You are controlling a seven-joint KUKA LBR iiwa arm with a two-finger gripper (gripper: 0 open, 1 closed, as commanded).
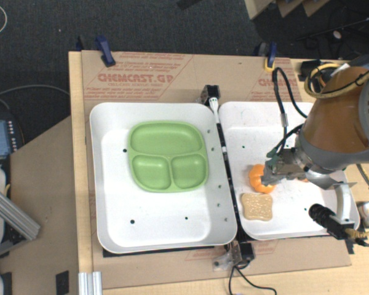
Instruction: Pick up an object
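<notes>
An orange round object (257,178) lies in the right bin (252,118), near its left side. Just in front of it rests a tan slice of toast (257,206). My gripper (274,172) hangs low over the right edge of the orange object, touching or nearly touching it. The arm's orange-banded wrist (338,118) covers the bin's right half and hides what lies beneath it.
The left bin (111,183) holds a light green divided plate (168,155) toward its back. A black divider strip (220,141) runs between the bins. Blue clamps (104,50) sit on the cardboard bench at the back.
</notes>
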